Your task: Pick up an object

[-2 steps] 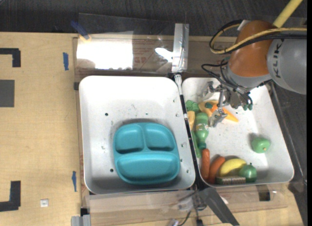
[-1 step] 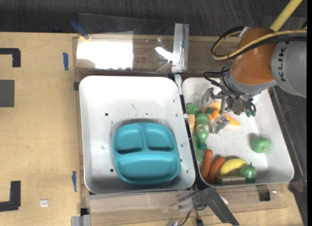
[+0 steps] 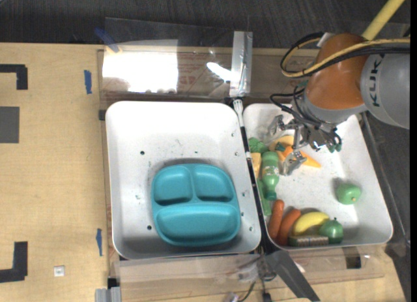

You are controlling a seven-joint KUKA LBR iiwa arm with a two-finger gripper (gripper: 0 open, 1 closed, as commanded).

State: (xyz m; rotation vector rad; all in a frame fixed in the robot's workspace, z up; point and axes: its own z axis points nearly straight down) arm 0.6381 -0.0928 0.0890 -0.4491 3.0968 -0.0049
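My gripper (image 3: 294,145) hangs low over the back left part of the right bin (image 3: 371,183), under the arm's orange band (image 3: 335,72). Right below it lie an orange and yellow piece (image 3: 285,143) and an orange wedge (image 3: 313,162). Green toy vegetables (image 3: 269,166) and a yellow piece (image 3: 255,162) sit just left of it along the bin's left wall. A green apple (image 3: 348,193) lies alone at the right. At the front are a banana (image 3: 309,220), two orange-red carrot-like pieces (image 3: 281,219) and a green fruit (image 3: 332,230).
The left bin (image 3: 130,137) holds a teal divided tray (image 3: 194,203) at its front. Cables (image 3: 300,59) loop off the wrist at the back. A clear plastic sheet (image 3: 169,66) lies behind the bins. Bare bin floor shows between the apple and the gripper.
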